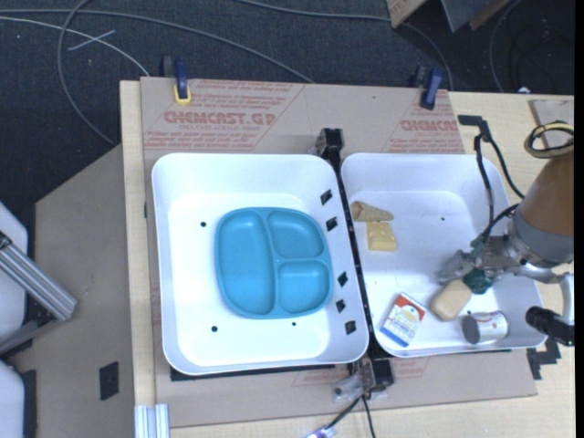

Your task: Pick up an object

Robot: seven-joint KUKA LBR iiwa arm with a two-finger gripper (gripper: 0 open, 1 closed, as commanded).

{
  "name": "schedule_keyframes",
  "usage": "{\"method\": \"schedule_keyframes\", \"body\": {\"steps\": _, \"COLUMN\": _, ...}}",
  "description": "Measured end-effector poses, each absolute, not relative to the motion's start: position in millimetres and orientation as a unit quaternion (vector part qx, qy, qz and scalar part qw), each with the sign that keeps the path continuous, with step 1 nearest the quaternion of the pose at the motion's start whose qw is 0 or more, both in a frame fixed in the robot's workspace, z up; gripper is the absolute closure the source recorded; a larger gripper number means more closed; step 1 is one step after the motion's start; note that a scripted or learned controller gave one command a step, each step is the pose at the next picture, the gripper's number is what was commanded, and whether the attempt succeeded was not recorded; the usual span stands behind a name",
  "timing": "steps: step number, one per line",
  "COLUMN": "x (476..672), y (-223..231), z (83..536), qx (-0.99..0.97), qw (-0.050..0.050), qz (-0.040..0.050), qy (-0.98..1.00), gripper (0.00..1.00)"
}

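My gripper (469, 273) hangs low over the right side of the right bin (429, 176), at the end of the grey arm with its orange band. Just below and left of it lies a tan oval lump (449, 300), touching or nearly touching the gripper's tip. A small silver can (484, 327) lies on its side by the bin's front right corner. A small white and red box (405, 319) rests near the front rim. Two tan bread-like pieces (376, 225) lie at the bin's left side.
The left bin (173, 245) bears a blue divided plate (273, 261). A black divider with clips (339, 245) runs between the bins. Cables loop beside the arm at the right (493, 199). Two clamps (182, 78) grip the bench's far edge.
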State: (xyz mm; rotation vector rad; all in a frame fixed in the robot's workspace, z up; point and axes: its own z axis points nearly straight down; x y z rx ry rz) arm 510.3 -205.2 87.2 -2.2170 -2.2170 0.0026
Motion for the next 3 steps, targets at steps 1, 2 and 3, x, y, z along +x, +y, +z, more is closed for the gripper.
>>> {"method": "schedule_keyframes", "body": {"steps": 1, "x": 511.9, "y": -206, "z": 101, "qx": -0.707, "qw": 0.0, "qz": -0.0007, "qy": -0.707, "gripper": 1.0}}
{"method": "schedule_keyframes", "body": {"steps": 2, "x": 518.1, "y": -206, "z": 146, "qx": -0.707, "qw": -0.002, "qz": -0.0012, "qy": -0.707, "gripper": 1.0}}
{"method": "schedule_keyframes", "body": {"steps": 3, "x": 524.2, "y": -215, "z": 197, "qx": -0.707, "qw": -0.003, "qz": -0.0012, "qy": -0.707, "gripper": 1.0}}
